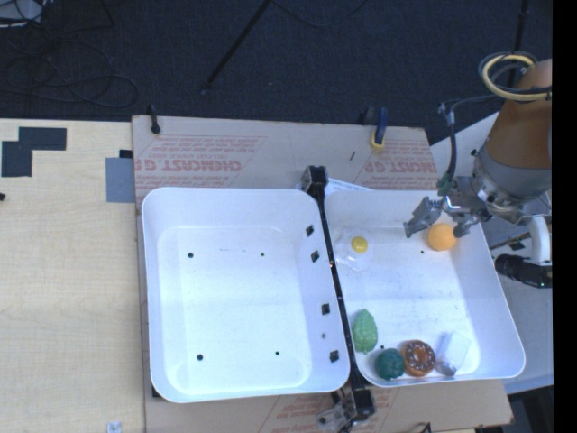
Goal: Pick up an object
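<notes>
While our claw (440,222) hangs over the far right corner of the right white bin (505,332), its fingers spread apart, we see the small round orange ball (442,237) just beneath them, not clamped. We judge it light, smooth and apt to roll, so we should close across its widest middle, squarely from above.

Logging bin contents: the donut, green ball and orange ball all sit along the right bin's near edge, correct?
Not quite. The camera view shows the donut and green ball at the near edge, but the orange ball lies at the right bin's far side, by the claw.
</notes>
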Controlling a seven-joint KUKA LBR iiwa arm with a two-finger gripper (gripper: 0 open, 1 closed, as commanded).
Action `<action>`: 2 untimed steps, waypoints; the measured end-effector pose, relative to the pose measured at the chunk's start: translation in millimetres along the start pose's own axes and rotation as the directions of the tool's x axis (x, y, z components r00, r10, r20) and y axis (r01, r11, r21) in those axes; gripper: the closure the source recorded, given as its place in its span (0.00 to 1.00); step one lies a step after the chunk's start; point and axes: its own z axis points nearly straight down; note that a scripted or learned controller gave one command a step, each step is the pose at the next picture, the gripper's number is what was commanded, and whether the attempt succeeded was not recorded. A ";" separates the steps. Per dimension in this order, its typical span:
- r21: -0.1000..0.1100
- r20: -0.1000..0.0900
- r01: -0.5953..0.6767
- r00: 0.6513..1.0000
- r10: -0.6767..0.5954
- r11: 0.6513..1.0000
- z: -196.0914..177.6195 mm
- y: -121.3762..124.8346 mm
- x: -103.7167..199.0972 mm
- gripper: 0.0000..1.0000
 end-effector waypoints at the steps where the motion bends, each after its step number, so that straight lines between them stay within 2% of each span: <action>1: -0.005 -0.002 0.004 1.000 -0.004 1.000 -99.7 -47.1 54.7 0.00; 2: -0.007 -0.001 0.002 1.000 -0.002 1.000 -180.9 -115.0 85.1 0.00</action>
